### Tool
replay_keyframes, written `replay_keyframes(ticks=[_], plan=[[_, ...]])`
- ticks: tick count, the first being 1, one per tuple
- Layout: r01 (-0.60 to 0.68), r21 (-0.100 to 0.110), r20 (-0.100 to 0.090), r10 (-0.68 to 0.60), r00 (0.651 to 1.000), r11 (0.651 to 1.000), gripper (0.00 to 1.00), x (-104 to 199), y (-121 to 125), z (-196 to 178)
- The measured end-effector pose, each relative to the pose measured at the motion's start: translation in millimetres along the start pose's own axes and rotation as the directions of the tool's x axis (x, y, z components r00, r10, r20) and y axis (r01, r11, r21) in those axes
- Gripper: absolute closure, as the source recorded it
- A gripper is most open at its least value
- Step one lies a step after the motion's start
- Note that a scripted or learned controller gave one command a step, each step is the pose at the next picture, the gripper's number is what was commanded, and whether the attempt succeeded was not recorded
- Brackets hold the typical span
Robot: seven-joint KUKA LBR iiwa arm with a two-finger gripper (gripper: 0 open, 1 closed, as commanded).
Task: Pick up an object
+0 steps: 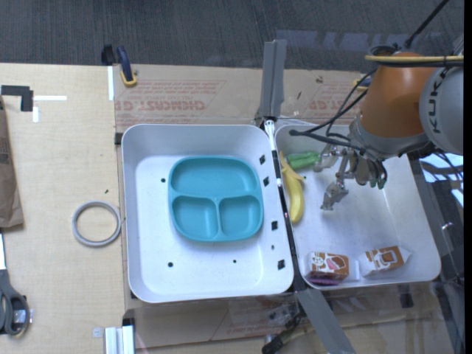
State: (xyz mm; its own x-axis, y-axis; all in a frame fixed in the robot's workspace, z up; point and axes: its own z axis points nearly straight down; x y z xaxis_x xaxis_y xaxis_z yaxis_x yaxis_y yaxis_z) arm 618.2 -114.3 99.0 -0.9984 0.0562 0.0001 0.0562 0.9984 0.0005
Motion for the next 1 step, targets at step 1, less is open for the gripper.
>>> replay_keyframes(ticks=[1], plan=[[-0.002,-0.001,0.004,0.002,1.000,1.000,1.00,-1.5,0.0,-8.8]])
